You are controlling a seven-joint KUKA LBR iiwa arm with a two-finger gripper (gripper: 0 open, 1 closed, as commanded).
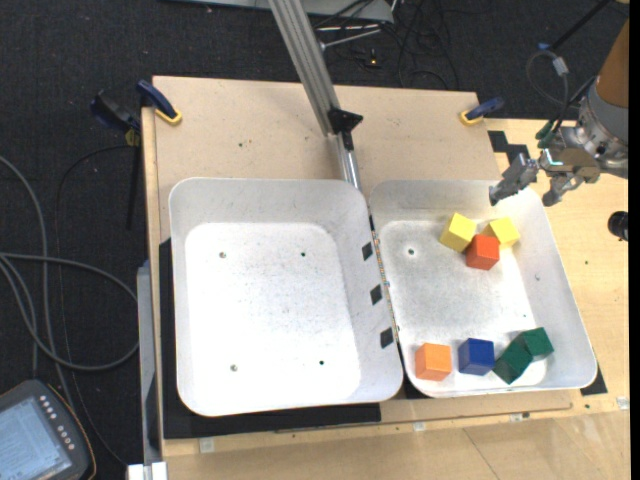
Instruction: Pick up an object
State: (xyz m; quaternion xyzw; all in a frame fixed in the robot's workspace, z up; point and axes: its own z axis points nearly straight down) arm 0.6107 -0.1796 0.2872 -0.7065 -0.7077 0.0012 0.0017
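yellow block [503, 231] just below fingers [512, 181]

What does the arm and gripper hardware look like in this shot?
The arm has an orange-brown band above a grey wrist. The gripper is grey metal with dark, blocky parts. A thin dark cable with a small connector loops near the wrist.

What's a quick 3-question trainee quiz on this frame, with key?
1. True or false: all the blocks lie in the right bin.
2. How many yellow blocks are there?
3. The gripper is over that bin's: A) near left corner B) far right corner C) centre

Key:
1. True.
2. Two: one and another, flanking the red block.
3. B; fingers spread, nothing between them.
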